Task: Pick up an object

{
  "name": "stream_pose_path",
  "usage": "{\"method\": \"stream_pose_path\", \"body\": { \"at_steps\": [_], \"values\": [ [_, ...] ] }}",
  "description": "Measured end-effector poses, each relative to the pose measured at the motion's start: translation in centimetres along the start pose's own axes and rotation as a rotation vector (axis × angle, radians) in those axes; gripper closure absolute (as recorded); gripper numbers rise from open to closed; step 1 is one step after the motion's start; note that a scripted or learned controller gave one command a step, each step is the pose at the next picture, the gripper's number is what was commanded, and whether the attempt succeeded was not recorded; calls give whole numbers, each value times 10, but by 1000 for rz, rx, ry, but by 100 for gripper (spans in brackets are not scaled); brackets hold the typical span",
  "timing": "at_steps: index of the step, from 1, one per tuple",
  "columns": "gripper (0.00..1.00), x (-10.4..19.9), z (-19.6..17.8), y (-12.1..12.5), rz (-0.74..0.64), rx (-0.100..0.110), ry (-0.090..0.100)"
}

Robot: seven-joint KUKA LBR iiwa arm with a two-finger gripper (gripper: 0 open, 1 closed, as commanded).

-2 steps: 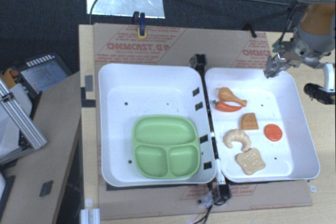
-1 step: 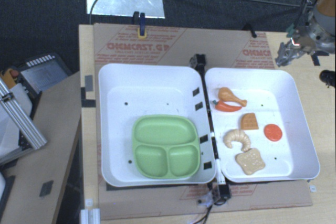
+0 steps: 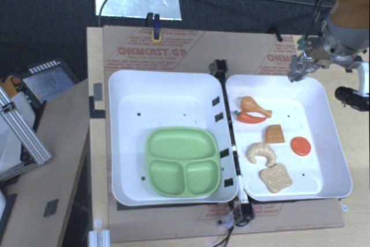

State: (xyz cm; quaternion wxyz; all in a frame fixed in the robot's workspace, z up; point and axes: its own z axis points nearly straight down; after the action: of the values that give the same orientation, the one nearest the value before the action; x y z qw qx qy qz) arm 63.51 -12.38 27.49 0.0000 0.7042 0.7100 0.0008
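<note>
The gripper (image 3: 298, 70) hangs at the upper right of the frame, just over the top rim of the right bin (image 3: 332, 124), and I cannot tell its state from here. Below it in that bin lie toy foods: a tan chicken leg (image 3: 254, 105) touching a red-orange pepper (image 3: 251, 117), a small brown block (image 3: 274, 134), a flat red disc (image 3: 300, 146), a pale curled croissant (image 3: 261, 153) and a slice of toast (image 3: 276, 177). The left bin (image 3: 133, 101) holds a green tray (image 3: 182, 161) with three sections.

Claw (image 3: 298, 69) hovers over right bin's (image 3: 330, 107) far rim; green tray (image 3: 182, 160) sits in left bin (image 3: 128, 101)
</note>
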Motion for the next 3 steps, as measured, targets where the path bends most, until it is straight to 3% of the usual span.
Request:
{"method": "stream_pose_path", "body": {
  "at_steps": [3],
  "values": [
    [100,144,31,-22,-1,1,1]
  ]
}}
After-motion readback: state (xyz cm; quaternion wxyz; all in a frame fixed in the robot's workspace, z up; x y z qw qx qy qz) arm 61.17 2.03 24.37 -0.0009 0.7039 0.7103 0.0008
